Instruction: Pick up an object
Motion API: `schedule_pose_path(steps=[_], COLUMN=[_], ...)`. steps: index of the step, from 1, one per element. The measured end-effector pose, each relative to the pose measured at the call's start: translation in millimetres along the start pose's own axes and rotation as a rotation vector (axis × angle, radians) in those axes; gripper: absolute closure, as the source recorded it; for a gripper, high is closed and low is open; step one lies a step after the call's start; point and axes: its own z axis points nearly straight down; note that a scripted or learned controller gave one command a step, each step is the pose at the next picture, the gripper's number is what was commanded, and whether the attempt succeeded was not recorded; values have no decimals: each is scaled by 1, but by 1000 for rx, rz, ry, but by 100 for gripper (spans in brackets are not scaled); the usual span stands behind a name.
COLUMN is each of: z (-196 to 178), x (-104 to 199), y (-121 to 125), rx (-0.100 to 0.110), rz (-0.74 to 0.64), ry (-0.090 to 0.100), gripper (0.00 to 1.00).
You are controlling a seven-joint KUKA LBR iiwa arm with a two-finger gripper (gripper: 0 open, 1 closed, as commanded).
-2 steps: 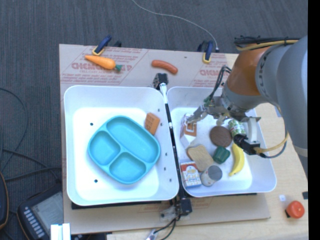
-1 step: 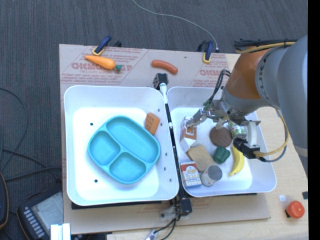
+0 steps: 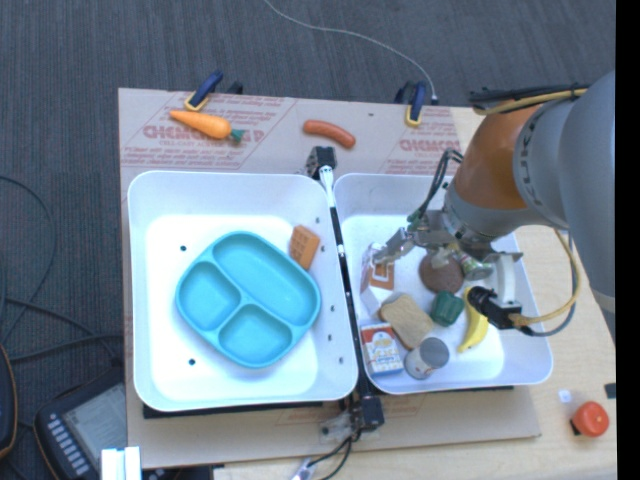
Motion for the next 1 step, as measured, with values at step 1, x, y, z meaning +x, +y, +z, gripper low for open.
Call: schedule_pose_path(steps=[1], z=[0], x=[0], y=[-2], rx=[-4], rz=[1], ry=[-1], gripper=[0])
